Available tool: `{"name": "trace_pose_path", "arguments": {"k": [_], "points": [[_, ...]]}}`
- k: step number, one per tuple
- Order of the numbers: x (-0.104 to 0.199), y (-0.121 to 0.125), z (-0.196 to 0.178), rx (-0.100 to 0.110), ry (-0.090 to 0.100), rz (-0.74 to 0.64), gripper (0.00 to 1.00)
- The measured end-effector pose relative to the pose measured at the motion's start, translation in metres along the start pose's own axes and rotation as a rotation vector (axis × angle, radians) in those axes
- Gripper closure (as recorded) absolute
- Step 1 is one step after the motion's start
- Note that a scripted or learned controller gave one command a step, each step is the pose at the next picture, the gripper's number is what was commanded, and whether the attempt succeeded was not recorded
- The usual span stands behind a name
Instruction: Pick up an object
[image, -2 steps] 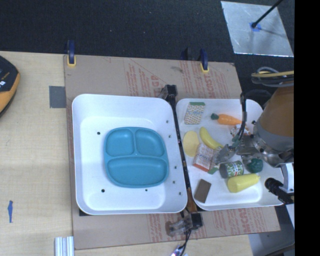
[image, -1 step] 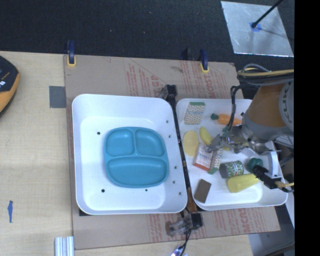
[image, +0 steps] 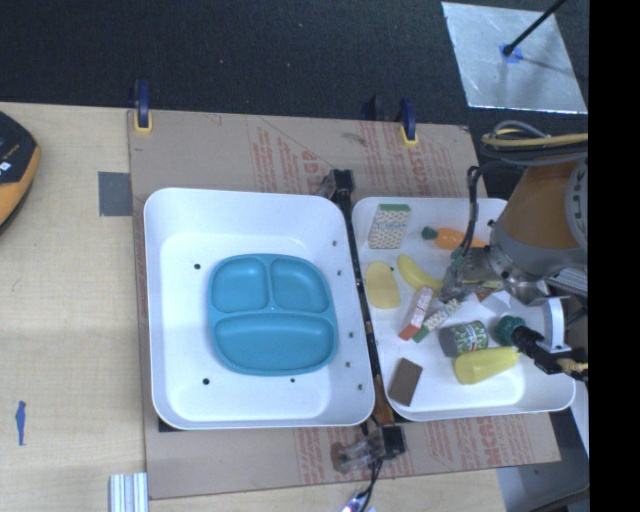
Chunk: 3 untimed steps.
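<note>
You'll find the things to pick from crowded in the right bin (image: 560, 398): a yellow banana (image: 416, 271), a pale yellow piece (image: 381, 286), a green-labelled can (image: 465, 336), a yellow pepper (image: 486, 364), a brown block (image: 404, 381) and an orange carrot (image: 452, 238). The gripper (image: 462, 280) sits low among them at the right of the frame; you cannot tell how the jaws stand. The left bin (image: 170, 300) holds a blue divided plate (image: 272, 312).
</note>
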<state>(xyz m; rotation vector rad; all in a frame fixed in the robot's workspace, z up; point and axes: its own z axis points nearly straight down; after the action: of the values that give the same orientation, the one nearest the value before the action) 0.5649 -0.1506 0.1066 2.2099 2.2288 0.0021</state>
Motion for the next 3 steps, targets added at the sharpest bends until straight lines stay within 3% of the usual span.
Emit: {"name": "trace_pose_path", "arguments": {"k": [1, 2, 3], "points": [[0.0, 0.0, 0.001, 0.001, 0.0, -0.001, 0.0], [0.023, -0.052, 0.016, 0.013, 0.003, 0.006, 0.0], [0.021, -0.049, 0.005, 0.01, 0.001, 0.004, 1.0]]}}
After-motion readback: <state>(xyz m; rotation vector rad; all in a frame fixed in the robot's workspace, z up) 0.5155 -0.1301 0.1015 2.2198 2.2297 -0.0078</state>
